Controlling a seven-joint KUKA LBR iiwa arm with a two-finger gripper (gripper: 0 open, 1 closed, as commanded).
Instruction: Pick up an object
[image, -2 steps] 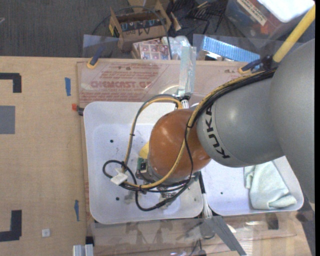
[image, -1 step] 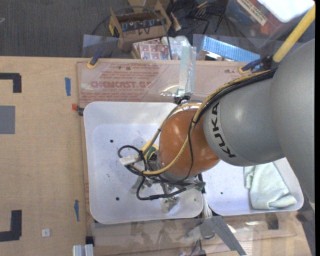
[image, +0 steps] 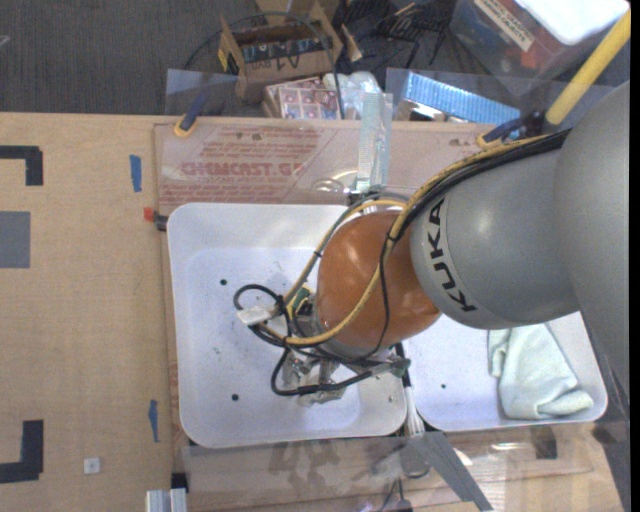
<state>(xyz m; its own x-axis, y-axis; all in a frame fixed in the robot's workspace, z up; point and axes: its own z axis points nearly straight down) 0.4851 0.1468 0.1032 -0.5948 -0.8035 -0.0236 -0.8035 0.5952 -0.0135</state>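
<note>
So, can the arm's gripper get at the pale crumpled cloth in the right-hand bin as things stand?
Probably yes: the pale crumpled cloth lies uncovered in the right-hand bin, while the gripper sits low over the left bin, so it must lift and cross first.

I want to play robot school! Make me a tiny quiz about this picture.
1. True or false: the pale green cloth lies in the right bin.
2. Which bin is the robot's hand over? A) left bin B) right bin
3. Fill in: the band above the wrist is ____.

Key: 1 true; 2 A; 3 orange.
</note>
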